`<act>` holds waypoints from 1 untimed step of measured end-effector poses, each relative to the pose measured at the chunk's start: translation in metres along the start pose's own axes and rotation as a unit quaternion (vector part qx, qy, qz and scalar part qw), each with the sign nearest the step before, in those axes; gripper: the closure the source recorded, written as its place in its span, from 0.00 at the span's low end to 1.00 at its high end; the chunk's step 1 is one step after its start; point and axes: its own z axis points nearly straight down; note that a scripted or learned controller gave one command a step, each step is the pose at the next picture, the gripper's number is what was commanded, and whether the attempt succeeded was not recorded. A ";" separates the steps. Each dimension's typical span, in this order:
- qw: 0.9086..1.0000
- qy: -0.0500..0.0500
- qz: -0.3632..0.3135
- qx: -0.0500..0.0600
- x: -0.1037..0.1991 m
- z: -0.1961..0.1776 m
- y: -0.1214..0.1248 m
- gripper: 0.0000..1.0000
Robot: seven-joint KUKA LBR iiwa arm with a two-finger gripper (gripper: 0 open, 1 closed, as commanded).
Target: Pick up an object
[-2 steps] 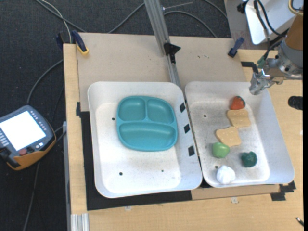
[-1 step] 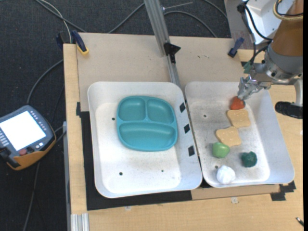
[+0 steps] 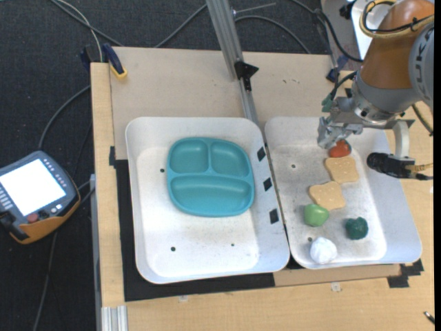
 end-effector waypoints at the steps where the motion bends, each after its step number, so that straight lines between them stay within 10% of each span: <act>1: 1.000 0.000 0.000 0.000 0.050 -0.012 -0.018 1.00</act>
